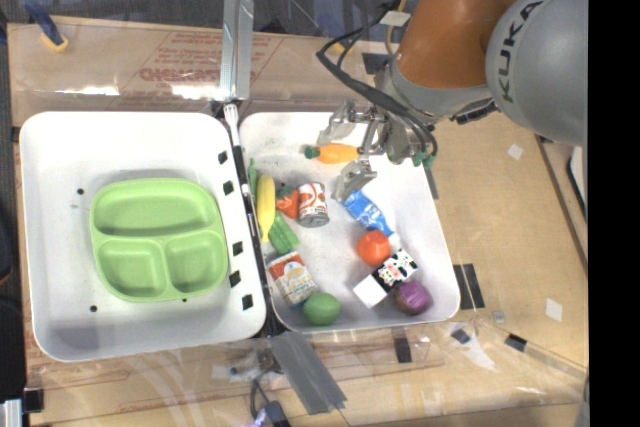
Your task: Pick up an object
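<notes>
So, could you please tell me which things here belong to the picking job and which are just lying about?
Job:
- claw
- small orange toy carrot beside it
- right white bin of toys

Lying about:
- green sectioned plastic tray
- left white bin
- metal divider bar

At the upper right of the frame the arm [535,55] is a smooth grey shell bearing dark "KUKA" lettering, with a rounded orange band [450,25] beside it. Black cables [365,50] loop off the band. Below sits the metallic silver pincer [358,150].
</notes>
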